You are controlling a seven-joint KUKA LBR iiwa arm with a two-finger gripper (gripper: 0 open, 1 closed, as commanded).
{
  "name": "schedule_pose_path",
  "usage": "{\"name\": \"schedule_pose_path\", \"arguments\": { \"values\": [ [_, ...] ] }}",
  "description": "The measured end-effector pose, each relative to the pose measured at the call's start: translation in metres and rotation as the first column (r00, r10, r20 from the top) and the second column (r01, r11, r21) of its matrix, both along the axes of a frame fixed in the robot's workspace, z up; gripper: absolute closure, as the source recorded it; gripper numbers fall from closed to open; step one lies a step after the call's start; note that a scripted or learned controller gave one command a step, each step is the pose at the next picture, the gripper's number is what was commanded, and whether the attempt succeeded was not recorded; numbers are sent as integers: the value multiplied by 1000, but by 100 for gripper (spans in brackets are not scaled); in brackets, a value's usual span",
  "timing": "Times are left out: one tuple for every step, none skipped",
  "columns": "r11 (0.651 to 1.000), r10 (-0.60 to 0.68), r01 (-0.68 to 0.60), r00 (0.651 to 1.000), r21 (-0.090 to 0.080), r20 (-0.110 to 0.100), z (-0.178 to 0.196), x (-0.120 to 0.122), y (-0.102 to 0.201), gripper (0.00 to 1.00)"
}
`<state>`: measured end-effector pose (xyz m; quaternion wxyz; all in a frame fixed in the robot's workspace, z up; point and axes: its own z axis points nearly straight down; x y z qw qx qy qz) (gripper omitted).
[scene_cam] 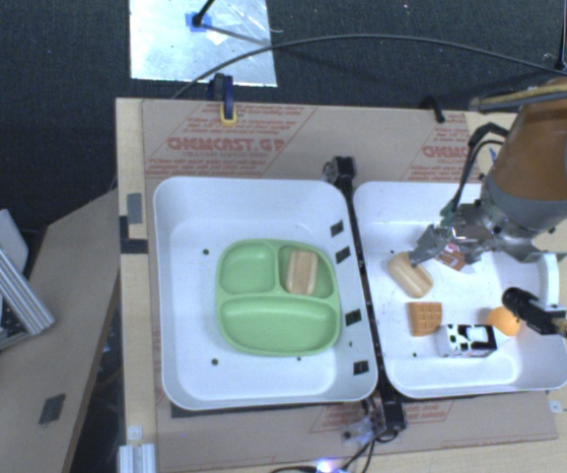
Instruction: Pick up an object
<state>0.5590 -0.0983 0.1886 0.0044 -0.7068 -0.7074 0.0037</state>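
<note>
**Arm hovers low over right bin as pick-up attempt takes shape**

The grey-and-orange arm (544,161) reached in from the right of the frame, its gripper (448,244) low in the upper middle of the right-hand bin (391,205). A small reddish-brown item (452,255) sat right at the tips; whether the fingers were apart, together or clamped on it could not be told from this angle. Just left of centre lay a tan bread roll (410,275), with a square waffle-like piece (425,317) below it, a black-and-white block (469,340) toward the lower edge and an orange ball (505,320) beside it. In the left bin, a green divided plate (263,308) held a tan block (302,271). A clean pick would likely call for centring the tips over one item, clear of the roll, closing fully before lifting.
</note>
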Motion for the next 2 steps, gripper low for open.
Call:
{"name": "schedule_pose_path", "arguments": {
  "values": [
    [1000,2,-2,1000,-1,13,6,3,0,0],
    [1000,0,0,1000,0,8,-53,10,0,0]
  ]
}}
